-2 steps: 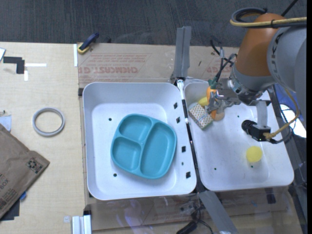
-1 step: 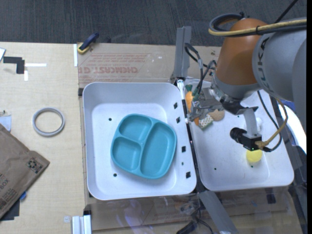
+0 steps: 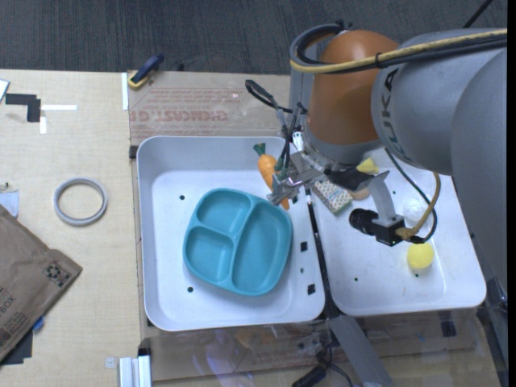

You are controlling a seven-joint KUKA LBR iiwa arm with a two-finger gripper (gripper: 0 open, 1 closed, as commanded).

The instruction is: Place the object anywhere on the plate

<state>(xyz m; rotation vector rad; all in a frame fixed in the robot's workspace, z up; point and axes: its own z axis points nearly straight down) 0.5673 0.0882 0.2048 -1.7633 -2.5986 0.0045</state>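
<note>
You see the hand (image 3: 284, 185) closed on the toy carrot (image 3: 268, 168), just beyond the far right rim of the blue divided plate (image 3: 239, 241), inside the left bin (image 3: 161, 216).

Single fixed camera above the bench, looking down at a slant from moderate range. Both white bins fall in frame: left bin (image 3: 153, 240) at centre, right bin (image 3: 451, 280) toward 4 o'clock. The grey arm (image 3: 435, 87) enters from 2 o'clock, nearest the lens.
</note>
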